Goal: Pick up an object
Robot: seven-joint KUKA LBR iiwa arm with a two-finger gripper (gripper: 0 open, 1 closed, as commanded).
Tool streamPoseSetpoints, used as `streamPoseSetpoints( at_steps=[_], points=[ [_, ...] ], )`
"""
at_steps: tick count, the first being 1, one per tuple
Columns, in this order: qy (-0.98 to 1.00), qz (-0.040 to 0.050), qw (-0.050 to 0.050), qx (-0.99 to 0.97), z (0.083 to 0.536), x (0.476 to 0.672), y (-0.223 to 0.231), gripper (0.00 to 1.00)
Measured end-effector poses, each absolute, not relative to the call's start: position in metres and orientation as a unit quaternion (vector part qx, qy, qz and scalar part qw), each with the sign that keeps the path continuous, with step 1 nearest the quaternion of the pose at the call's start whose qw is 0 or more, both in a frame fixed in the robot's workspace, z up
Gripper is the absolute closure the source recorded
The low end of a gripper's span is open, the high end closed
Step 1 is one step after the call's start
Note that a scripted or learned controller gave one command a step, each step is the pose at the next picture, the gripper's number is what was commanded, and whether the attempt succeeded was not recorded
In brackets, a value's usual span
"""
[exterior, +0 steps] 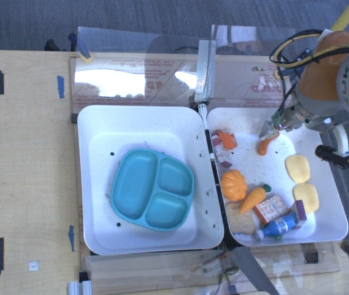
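Gripper (273, 129) is hanging over the right bin's (337, 226) far side, fingers clenched on a small carrot (264, 145) dangling below, left bin (94, 165) holding a blue tray (153, 189).

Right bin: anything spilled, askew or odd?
Nothing spilled outside the right bin. Its items lie jumbled: the blue bottle lies on its side against the small red box. A small orange piece sits at the gripper; whether it is gripped is unclear.
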State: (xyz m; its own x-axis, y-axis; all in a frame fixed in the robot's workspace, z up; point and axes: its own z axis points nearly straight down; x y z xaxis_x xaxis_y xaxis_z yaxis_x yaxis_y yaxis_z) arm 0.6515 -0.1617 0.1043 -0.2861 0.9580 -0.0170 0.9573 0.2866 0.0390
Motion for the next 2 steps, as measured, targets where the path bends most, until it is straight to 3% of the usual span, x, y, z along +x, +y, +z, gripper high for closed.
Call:
streamPoseSetpoints(
  at_steps=[1,2],
  points=[
    [0.794,0.0023,0.003,0.609,0.0861,0.6698,-0.1328,1.0],
    [0.793,0.0008,-0.003,0.609,0.0851,0.6677,-0.1317,0.0]
  ],
)
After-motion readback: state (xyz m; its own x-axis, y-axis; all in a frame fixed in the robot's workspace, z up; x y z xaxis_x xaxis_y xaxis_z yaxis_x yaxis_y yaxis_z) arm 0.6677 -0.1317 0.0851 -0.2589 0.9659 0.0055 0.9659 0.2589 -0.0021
